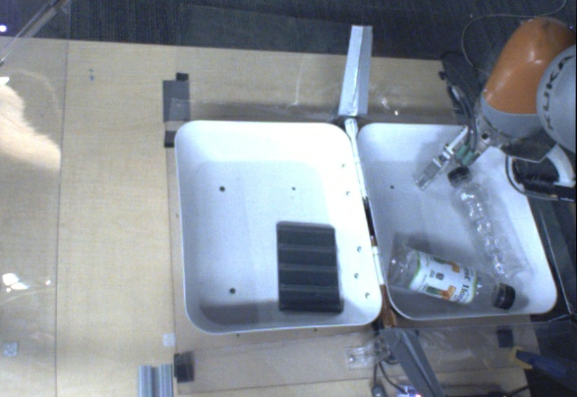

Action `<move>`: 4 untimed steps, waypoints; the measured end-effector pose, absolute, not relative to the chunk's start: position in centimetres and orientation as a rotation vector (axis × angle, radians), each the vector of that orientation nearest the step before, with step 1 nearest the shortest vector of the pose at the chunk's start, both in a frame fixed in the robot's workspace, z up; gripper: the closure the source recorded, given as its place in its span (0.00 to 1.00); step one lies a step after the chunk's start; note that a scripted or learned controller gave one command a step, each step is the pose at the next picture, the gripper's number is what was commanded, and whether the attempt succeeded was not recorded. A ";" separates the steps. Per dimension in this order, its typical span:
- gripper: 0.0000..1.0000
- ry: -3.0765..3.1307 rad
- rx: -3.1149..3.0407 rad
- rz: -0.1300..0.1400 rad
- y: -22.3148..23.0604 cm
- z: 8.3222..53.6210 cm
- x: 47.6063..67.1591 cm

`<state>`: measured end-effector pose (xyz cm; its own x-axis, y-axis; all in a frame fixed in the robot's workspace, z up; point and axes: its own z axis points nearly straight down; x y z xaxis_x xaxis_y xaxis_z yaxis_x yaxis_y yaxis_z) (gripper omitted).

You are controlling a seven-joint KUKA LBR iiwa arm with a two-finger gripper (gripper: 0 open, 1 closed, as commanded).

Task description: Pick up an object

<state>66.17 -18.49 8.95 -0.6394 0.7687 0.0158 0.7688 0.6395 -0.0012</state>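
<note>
In the right bin [397,152], my gripper [439,166] hangs low over the back half, under the orange wrist band [523,66]. Just in front of it a clear plastic bottle [484,226] lies lengthwise along the bin's right side, and its dark cap end [459,175] is right next to the gripper tip. I cannot tell whether they touch. A bottle with a green and white label [440,278] lies on its side along the front wall, with its black cap [503,297] pointing right. A black ribbed block [309,266] rests flat in the left bin [234,161], near the front.
A grey metal bar [356,70] stands behind the seam between the two bins. Black clamps [178,102] sit at the left bin's back corner. Cables [541,179] run along the right bin's right rim. Wooden benchtop [99,206] stretches to the left.
</note>
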 end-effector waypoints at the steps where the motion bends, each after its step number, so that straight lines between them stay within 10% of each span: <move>1: 0.00 -2.818 -1.346 -0.003 -18.4 8.9 66.3; 2: 0.00 -2.703 -1.617 -0.005 -18.6 12.4 64.3; 3: 0.00 -2.757 -1.511 0.001 -18.5 11.5 66.9; 4: 0.00 -2.769 -1.506 -0.005 -20.4 8.9 63.6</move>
<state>63.60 -20.45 8.87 -0.5435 0.8394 -0.0077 0.8393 0.5436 0.0081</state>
